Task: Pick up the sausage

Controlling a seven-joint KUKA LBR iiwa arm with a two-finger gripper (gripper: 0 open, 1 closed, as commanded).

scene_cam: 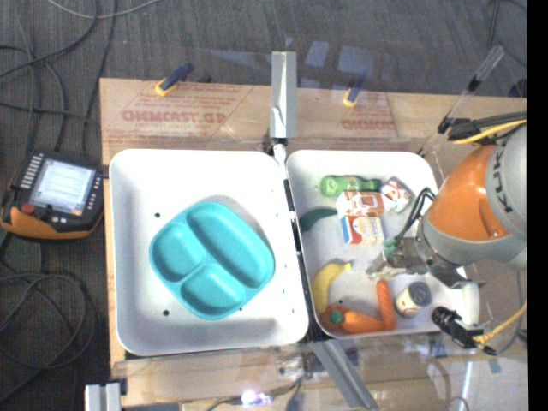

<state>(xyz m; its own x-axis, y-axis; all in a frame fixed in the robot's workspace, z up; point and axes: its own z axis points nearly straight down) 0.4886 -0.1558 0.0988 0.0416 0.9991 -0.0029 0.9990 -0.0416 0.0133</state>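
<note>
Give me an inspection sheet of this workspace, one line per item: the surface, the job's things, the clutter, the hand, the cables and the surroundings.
Surface: bench bearing two white bins, left bin and right bin, side by side.
Job's things: sausage, reddish, at the right bin's lower edge, beside the carrot.
Clutter: banana, green bottle and small cartons in the right bin; teal divided plate in the left bin.
Hand: hand low over the right bin, just above the sausage; nothing seen between its fingers.
Cables: dark cables on the floor at upper left; yellow cable by the arm.
Surroundings: handheld control pendant left of the bench; grey carpet.
</note>
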